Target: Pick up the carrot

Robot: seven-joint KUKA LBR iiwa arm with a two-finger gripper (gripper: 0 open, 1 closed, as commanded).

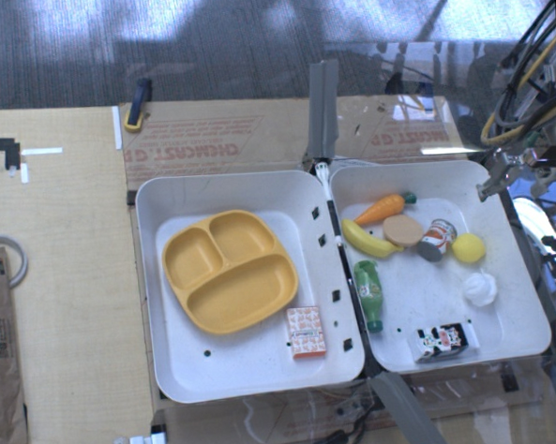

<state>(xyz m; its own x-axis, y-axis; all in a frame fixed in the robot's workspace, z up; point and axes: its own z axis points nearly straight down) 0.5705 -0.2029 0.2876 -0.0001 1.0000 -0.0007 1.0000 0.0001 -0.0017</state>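
The carrot (384, 208), orange with a green stem end pointing right, lies in the far left part of the right bin (521, 286). Its near side touches a yellow banana (366, 240) and a round tan disc (403, 230). My gripper (494, 182) hangs over the right bin's far right corner, well to the right of the carrot, with cables behind it. Nothing shows between it and the carrot.
Also in the right bin are a small can (437, 239), a yellow lemon (468, 248), a white lump (480, 289), a green bottle (368, 293) and a black-and-white carton (444, 339). The left bin (156, 299) holds a yellow divided plate (229, 269) and a small box (306, 332).
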